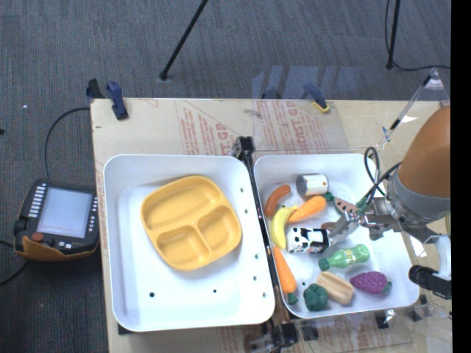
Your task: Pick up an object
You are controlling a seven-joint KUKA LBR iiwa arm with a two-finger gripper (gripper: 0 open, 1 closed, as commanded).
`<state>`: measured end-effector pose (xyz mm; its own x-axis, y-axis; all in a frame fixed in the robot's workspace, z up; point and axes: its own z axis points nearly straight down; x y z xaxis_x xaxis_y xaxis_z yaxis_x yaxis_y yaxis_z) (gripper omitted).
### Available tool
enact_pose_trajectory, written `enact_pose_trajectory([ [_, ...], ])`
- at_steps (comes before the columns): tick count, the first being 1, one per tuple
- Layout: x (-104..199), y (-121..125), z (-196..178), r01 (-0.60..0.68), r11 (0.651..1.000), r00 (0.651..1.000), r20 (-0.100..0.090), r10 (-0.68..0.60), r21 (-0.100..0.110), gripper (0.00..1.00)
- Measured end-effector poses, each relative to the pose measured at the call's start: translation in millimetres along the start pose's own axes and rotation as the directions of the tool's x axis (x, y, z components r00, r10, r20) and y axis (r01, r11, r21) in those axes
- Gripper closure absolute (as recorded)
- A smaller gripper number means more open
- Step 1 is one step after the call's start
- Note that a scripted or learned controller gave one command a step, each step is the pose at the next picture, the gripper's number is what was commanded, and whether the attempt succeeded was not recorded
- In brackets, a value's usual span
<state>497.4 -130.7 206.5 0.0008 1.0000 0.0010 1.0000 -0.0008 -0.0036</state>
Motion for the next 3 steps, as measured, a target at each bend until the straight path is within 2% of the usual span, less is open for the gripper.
enact_pose_trajectory([
  [1,-7,76,114,-0.170,0.985,0.985,-0.002,0.170,0.011,0.00],
  [2,2,99,120,-0.632,0.775,0.775,0.000,0.632,0.004,0.00],
  [3,49,87,121,-0.723,0.691,0.691,0.001,0.723,0.007,0.00],
])
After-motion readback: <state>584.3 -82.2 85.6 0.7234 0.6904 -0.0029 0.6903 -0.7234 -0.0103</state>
